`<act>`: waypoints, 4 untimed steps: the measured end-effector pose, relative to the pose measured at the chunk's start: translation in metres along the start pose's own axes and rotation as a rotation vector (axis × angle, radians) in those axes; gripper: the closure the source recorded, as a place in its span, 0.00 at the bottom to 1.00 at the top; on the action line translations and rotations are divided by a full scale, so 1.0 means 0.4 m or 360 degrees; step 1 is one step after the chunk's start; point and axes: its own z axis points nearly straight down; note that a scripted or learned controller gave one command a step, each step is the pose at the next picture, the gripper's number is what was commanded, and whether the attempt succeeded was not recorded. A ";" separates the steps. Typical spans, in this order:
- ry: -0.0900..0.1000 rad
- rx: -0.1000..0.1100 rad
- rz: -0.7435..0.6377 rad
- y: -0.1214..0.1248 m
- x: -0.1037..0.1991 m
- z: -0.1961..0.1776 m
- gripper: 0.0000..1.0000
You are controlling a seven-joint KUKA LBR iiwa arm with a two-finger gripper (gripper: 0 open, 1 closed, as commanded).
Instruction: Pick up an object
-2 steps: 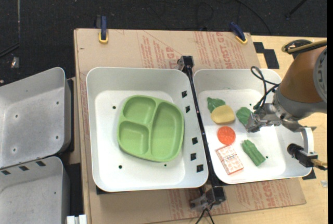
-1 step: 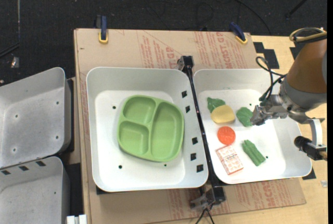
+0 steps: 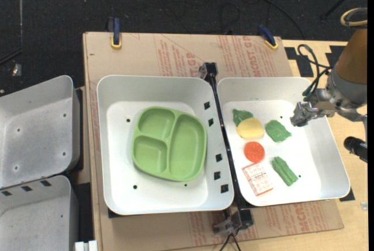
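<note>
The right bin (image 3: 327, 182) holds several small objects: a yellow lump (image 3: 249, 127), a green leafy piece (image 3: 241, 115) behind it, a green block (image 3: 277, 131), a round orange-red piece (image 3: 254, 152), a long green piece (image 3: 284, 171) and a white and red packet (image 3: 258, 178). My gripper (image 3: 299, 115) hangs over the right bin's upper right part, just right of the green block. Nothing shows between its fingers. The arm comes in from the right edge.
The left bin (image 3: 111, 98) holds a green divided tray (image 3: 170, 143). A black divider with clips (image 3: 217, 127) runs between the bins. Grey bin lids (image 3: 35, 127) lie at the far left. Cables loop by the arm at the upper right.
</note>
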 end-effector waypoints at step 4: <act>0.0006 0.0008 -0.0008 0.047 0.423 -0.132 1.00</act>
